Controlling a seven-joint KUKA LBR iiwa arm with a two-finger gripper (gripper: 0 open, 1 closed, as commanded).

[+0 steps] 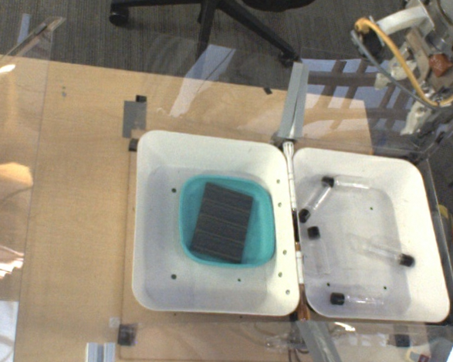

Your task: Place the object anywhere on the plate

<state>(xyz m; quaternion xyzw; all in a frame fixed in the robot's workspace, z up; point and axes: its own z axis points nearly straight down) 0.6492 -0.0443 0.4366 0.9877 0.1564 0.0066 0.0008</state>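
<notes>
Camera view shows a dark ribbed block [222, 222] lying on the teal plate [264, 218] in the left bin [155, 210]; the claw's [421, 51] state cannot be told.

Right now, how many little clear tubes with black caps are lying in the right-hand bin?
4: one tube upper left, one short one at the left wall, one right of centre, one along the bottom. Clear plastic might hide more.
</notes>
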